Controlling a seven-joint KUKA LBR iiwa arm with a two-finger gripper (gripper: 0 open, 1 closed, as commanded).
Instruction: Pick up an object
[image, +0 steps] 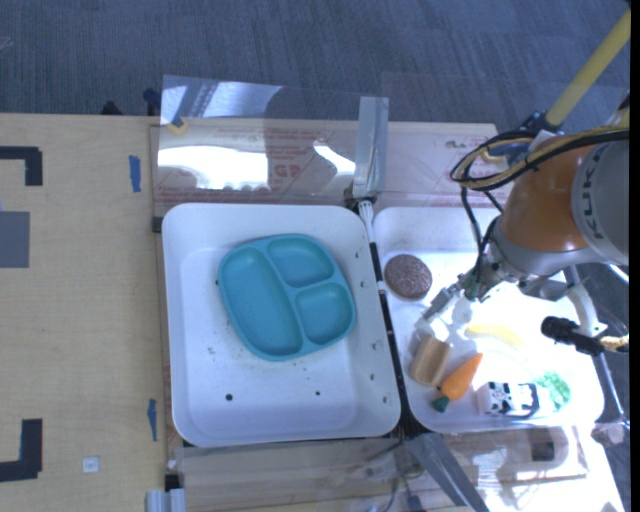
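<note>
The arm (560, 200), grey with an orange band, reaches over the right bin (440, 225) on the counter (70, 300); its far side runs off the frame edge. The gripper (455, 295) hangs low over the bin's middle, but glare washes out that stretch of white floor, and whether the fingers are open or closed cannot be told. Nothing can be seen between them.

Just below the gripper lies a tan block (430, 360), and touching its right side a carrot (457, 380), long axis slanted, green tip toward the bin's near-left corner, fat end up and right. A pale yellow piece (492, 333) lies right of the gripper, half lost in the glare. A brown disc (407, 275) sits left of the gripper, near the wall between the bins. Well below and right of the gripper, by the near wall, are a small black-and-white box (507, 398) and a green item (553, 388), both too blurred to name.

In the left bin (190, 300) a blue divided plate (287, 295) lies flat, well apart from the gripper.
</note>
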